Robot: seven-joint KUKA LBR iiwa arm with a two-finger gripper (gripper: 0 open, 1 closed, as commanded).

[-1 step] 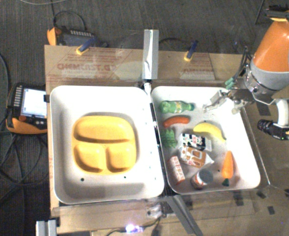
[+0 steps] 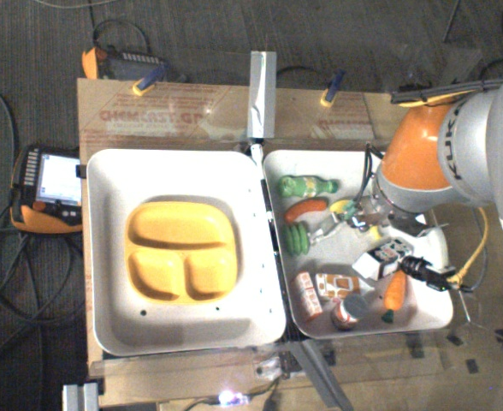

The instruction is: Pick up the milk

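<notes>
While the yellow tray sits in the left bin, the gripper hangs in the crowded right bin near the green bottle. Jaws released or clenched, I cannot tell. The milk, seemingly the white carton, lies further right, touching the carrot. A drop here could catch a neighbour instead.

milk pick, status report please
Gripper low in right bin, near green bottle. Milk carton lying at bin's front, untouched. Carrot, can beside it.
</notes>
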